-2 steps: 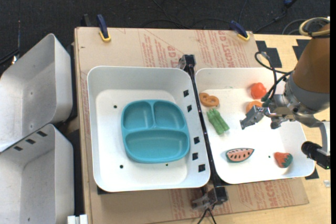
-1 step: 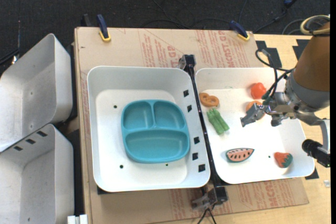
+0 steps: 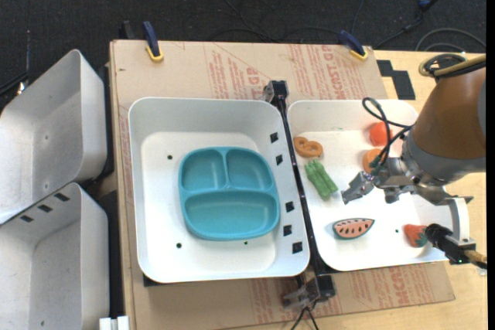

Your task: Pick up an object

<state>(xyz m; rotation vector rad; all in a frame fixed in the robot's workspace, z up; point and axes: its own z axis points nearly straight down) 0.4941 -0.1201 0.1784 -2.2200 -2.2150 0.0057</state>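
Observation:
Several toy foods lie in the right bin (image 3: 340, 113): an orange pretzel (image 3: 308, 147), a green pod (image 3: 320, 178), a watermelon slice (image 3: 353, 227), a red tomato (image 3: 377, 134), a small orange piece (image 3: 373, 159) and a strawberry (image 3: 416, 234). My gripper (image 3: 375, 193) hangs over the middle of this bin, above the bare floor between the green pod and the strawberry, just below the orange piece. Its fingers stand spread and open, with nothing between them. The watermelon slice lies a little in front of it, to the left.
The left bin (image 3: 147, 166) holds a teal divided plate (image 3: 229, 193). The arm's grey body and orange band (image 3: 460, 116) cover the right bin's far right side. A black divider (image 3: 292, 166) runs between the bins.

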